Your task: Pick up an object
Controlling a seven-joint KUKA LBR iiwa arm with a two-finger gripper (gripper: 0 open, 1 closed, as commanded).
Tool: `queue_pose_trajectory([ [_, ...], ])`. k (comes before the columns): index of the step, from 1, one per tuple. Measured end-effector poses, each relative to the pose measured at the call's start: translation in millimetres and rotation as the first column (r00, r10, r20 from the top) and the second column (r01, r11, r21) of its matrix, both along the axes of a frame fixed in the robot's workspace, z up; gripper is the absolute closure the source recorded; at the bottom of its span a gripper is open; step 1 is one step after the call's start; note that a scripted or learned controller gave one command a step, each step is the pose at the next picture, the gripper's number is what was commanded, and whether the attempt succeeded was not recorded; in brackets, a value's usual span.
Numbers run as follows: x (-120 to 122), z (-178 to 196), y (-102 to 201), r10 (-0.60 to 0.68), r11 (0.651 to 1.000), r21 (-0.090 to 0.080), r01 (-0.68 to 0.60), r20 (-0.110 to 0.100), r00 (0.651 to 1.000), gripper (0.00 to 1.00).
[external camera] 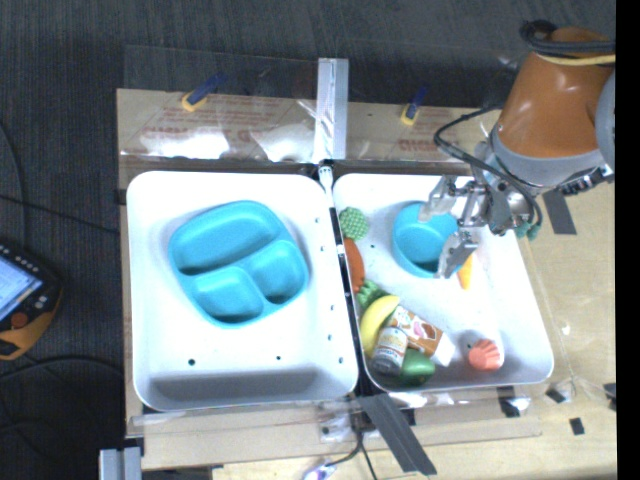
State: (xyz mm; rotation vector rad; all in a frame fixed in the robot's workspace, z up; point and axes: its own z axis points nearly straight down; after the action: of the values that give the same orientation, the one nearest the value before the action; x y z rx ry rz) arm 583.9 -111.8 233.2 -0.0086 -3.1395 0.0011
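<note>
Hovering over the right white bin, your two-finger gripper hangs spread and empty at the round blue plastic bowl; this looks like the approach. Next, you lower it and close on the rim. No label on the small bottle reads clearly.

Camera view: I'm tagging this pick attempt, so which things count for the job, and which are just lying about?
Job:
end effector
blue cup beneath it
banana
carrot
orange shell toy

Lying about:
blue divided tray
handheld pendant on the floor
</note>
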Motion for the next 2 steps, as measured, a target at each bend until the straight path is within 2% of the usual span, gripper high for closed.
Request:
queue_pose_trajectory([
  [1,48.1,-95.1,-31.4,0.072,0.997,-0.001,-0.072,-0.001,0.997,0.00],
  [2,40.1,-135.0,-43.8,0.029,1.000,0.000,-0.029,0.003,1.000,0.00],
])
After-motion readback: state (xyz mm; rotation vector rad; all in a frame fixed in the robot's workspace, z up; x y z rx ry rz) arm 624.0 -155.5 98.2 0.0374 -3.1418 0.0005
